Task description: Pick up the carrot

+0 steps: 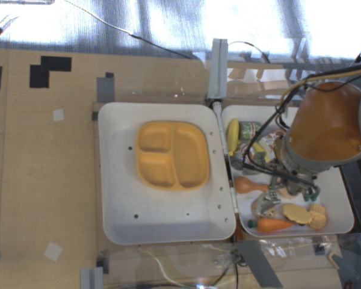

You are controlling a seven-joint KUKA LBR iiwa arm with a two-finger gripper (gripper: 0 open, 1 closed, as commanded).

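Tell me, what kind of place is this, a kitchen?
Probably a robot lab, not a kitchen. A grey and orange arm reaches over two white bins on a bench. One bin holds a yellow tray, the other toy food such as a carrot.

We can't see the gripper's (pixel 275 192) tips, they're lost under the arm (pixel 325 125) & cables. The arm also covers much of the right bin (pixel 343 212), and its bulk is cut off by the pic's right edge.
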